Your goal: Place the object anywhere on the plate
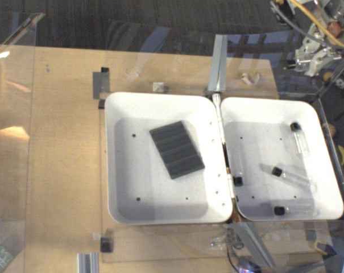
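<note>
Bench: light wood top, seen from above at a slant, with clear panels standing at its left side and along the back. It carries both bins.

Left bin: shallow, white, square with rounded corners. Small dark dots mark its floor near the corners.

Right bin: same make, set edge to edge with the left one; the two rims touch along the middle seam.

Arm: top right corner of the view, raised above and behind the right bin, well apart from everything in it. Pale housing with a yellow cable looped over it. The gripper hangs at its lower end; it cannot be told how far it is open, and nothing is seen in its hold.

Plate: dark grey, flat, rectangular, ribbed lengthwise. It lies turned at an angle on the floor of the left bin, a little above and right of centre, touching no wall.

Clear tubes, two, each with a black cap, both in the right bin:
- upper tube, near the right wall, lying roughly top to bottom, cap at the far end;
- lower tube, below it, lying crosswise at a slant, cap at its left end.
The two lie near each other without touching, well apart from the plate.
</note>
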Controlling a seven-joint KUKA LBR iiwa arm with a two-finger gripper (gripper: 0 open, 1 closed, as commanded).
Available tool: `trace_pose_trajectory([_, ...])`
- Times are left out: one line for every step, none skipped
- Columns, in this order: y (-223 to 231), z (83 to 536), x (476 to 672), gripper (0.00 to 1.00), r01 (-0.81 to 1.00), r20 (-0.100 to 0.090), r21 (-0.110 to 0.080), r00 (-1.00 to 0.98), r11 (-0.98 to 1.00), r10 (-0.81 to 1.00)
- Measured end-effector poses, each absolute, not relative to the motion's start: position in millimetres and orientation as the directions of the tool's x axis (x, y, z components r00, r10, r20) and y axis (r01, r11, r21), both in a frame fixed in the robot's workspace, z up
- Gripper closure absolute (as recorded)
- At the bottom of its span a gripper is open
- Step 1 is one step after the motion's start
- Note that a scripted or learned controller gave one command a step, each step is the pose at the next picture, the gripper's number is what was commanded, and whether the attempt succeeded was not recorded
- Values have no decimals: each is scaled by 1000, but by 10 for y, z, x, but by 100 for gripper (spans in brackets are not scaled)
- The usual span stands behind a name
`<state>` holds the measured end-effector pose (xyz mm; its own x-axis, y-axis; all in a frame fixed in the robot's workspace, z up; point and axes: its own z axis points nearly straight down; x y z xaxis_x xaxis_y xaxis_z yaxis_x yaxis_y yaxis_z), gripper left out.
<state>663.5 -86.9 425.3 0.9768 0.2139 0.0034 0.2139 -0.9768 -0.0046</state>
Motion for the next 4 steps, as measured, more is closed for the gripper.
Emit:
trace_pose_trajectory([-857, 4346, 6639, 100, 217, 4, -8, 976, -976, 217])
trace_pose_trajectory([-845, 4432, 6644, 100, 220, 2, -13, 975, -975, 220])
trace_pose_trajectory([-834, 4519, 6648, 100, 223, 1, -17, 975, -975, 223])
trace_pose_trajectory([-820, 4602, 6653, 100, 228, 0, -23, 974, -973, 228])
